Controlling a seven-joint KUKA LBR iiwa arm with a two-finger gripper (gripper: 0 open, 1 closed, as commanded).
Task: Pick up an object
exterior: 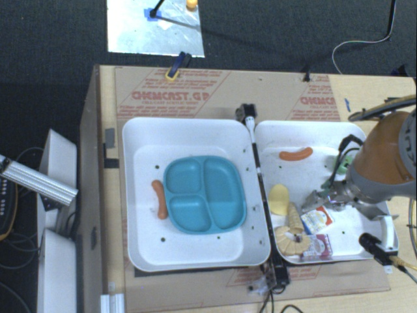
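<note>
The right bin (306,130) holds an orange sausage (296,153) near its far wall. A yellow piece (279,199) lies by its left wall, with a tan waffle-like piece (294,222) just in front of it. A white and red packet (317,221) and a second packet (320,245) lie in the front part of the bin. My gripper (324,201) hangs low over that bin, just behind the white and red packet and right of the yellow piece. The grey arm with its orange band (384,145) stretches in from the right and hides the bin's right part.
The left bin (189,132) bears a blue divided plate (204,193) with a second orange sausage (159,199) lying on the bin floor to its left. A black divider (257,168) runs between the bins. Cables trail near the bench's front right corner.
</note>
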